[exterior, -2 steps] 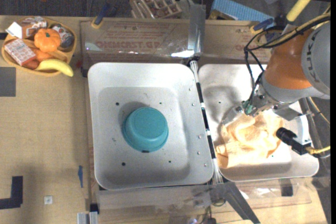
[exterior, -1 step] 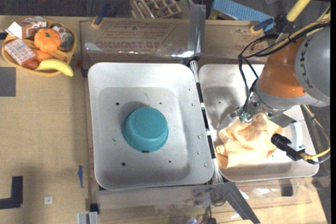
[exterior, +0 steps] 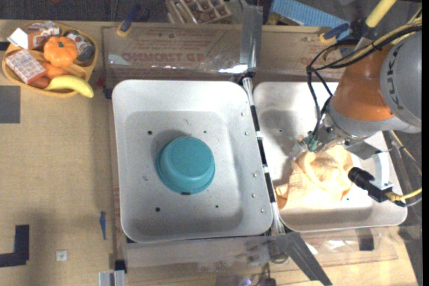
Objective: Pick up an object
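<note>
- Not much of the pick looks done yet, far as I can tell: the arm (exterior: 375,87) is down in the right bin (exterior: 281,100) with the tool (exterior: 314,141) low over a crumpled pale-yellow cloth (exterior: 322,171).
- Cloth sits on the bin floor, toward the bin's 6 o'clock side, with an orange edge poking out at its lower left. Nothing about it looks lifted, it's just lying there bunched up.
- Tool is at about 11 o'clock of the cloth's middle, right at its upper edge, touching or just shy of it. Can't call which from this angle.
- Honestly can't tell the tool's state either, the wrist blocks it and it's all a bit blurry down there. So no claim about a grab.
- Other candidate: a teal bowl (exterior: 187,165) upside down in the middle of the left bin (exterior: 134,104), well apart from the tool, at roughly its 9 o'clock.
- What's left, my guess: actually get a hold on the cloth, then lift it clear of the bin. Floppy fabric could slip out.
</note>
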`<action>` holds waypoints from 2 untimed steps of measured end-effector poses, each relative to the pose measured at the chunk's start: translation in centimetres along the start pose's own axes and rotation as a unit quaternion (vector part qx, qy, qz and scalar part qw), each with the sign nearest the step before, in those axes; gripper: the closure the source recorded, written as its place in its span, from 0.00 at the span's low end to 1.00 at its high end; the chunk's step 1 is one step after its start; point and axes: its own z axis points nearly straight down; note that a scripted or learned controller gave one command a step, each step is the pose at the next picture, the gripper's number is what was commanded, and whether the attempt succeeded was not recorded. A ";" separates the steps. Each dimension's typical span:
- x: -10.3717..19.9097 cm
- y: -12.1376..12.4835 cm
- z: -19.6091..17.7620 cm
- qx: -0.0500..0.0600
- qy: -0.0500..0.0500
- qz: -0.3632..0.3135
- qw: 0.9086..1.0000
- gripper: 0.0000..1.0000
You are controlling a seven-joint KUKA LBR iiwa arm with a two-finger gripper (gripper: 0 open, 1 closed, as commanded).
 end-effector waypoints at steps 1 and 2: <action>2.7 2.3 -8.4 0.005 0.003 -0.093 0.996 1.00; -1.6 11.4 -9.5 0.006 0.002 0.052 0.999 1.00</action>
